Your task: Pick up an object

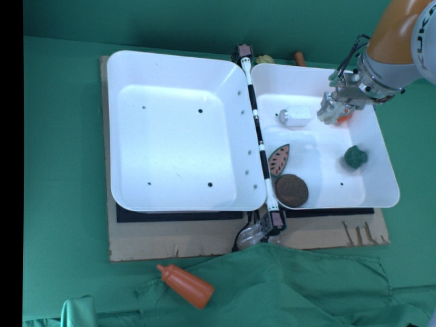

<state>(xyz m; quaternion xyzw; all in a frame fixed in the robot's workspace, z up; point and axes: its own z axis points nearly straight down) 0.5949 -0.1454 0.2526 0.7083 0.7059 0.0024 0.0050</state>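
On a green-draped surface (61, 182), the gripper (335, 112), fingers' spread impossible to tell, hovers over an orange object (344, 118) by the right bin's (381, 182) far wall, where crowding could spoil the grasp.

1. Bench surface covered in green cloth (61, 148), smooth across the back and left; a loose fold of the same green fabric (286, 288) is bunched along the front edge.
2. Flat brown cardboard sheet (170, 247) lies on the cloth, its front right edge notched and torn.
3. Thin black mat (177, 216) rests on the cardboard, showing as a dark strip under the bins' front rims.
4. Two shallow white plastic bins sit side by side on it: left bin (129, 73), right bin (381, 182), rims touching.
5. Orange plastic squeeze bottle (186, 286) lies on its side on the cloth, in front of the cardboard.
6. Small orange item (299, 58) on the cloth behind the right bin; kind unclear.
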